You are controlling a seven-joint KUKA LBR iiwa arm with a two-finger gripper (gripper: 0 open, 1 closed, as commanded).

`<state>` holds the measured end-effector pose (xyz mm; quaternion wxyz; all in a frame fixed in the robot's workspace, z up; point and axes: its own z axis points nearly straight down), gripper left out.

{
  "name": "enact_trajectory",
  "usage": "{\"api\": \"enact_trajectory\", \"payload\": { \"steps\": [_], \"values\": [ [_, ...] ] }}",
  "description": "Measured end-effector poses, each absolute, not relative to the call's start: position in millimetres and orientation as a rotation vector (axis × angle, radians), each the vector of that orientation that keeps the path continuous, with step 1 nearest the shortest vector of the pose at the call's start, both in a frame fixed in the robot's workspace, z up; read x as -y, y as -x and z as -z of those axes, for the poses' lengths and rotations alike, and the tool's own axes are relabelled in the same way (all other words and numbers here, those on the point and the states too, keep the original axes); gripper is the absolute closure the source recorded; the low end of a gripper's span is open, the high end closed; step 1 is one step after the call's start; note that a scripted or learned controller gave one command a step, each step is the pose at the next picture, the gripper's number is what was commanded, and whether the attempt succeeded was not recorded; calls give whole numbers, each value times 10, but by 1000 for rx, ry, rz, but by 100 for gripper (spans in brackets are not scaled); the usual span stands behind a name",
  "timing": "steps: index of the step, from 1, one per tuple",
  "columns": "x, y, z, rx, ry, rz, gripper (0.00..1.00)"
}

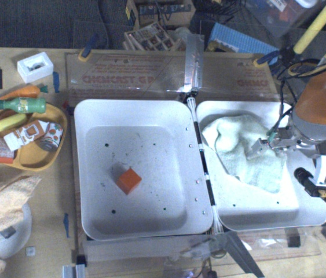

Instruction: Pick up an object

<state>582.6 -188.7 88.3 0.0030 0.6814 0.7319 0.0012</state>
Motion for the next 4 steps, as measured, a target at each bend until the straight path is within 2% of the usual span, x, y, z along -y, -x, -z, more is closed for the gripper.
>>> {"api": "enact_trajectory", "payload": {
  "steps": [1, 2, 3, 4],
  "values": [
    [1802, -5634, -1838, -2588, -1772, -2, 0],
    [1306, -5813, -1086, -2586, -1783, -1, 0],
    [1000, -6455, -900, -2595, -1753, -6, 0],
    [1003, -6470, -1018, -2591, -1749, -11, 100]
  ]
}}
